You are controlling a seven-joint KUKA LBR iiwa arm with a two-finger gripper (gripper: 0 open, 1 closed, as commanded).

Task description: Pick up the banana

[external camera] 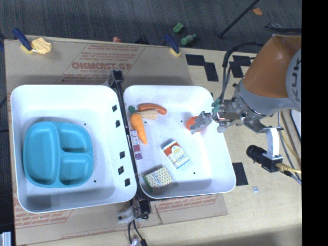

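Camera view, one gripper [199, 124], one carrot [139, 127], one blue tray [57, 152], two bins [219, 160].

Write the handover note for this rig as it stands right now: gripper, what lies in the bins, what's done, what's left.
Gripper: low over the right side of the right bin, next to a small orange-red item. I can't tell whether it grips anything.
Right bin: hot dog and carrot near the left wall, small carton in the middle, patterned packet at the near edge.
Left bin: blue divided tray.
Done: no pick confirmed; the listed items all rest on the bin floors.
Left: the whole pick. Find the target fruit, grasp it, lift it.
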